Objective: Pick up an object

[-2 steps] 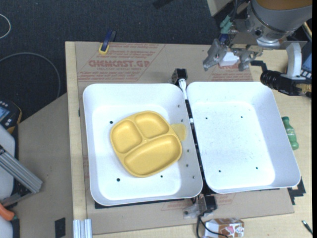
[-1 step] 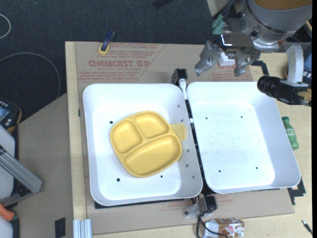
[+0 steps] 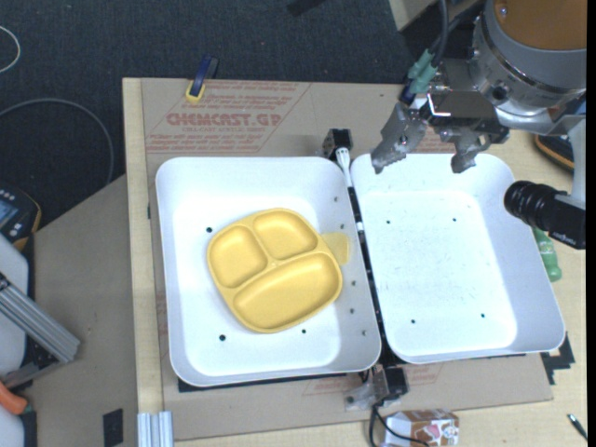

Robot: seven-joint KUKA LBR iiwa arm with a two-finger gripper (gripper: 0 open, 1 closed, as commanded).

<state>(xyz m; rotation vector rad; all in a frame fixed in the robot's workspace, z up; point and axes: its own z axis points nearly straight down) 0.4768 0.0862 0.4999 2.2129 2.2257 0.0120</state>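
Yellow divided plate (image 3: 274,268) lies flat in left bin (image 3: 177,250), well left of and below fingers (image 3: 384,156); fingers apart, holding nothing, poised over right bin (image 3: 447,324) far edge, likely pre-reach.

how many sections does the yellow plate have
3. On the yellow divided plate in the left bin: two small sections along its far side, one toward the left and one toward the right, and one large section across its near side.

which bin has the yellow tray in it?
The left bin: the yellow tray lies in it. The pincer hangs open over the right bin's far edge.
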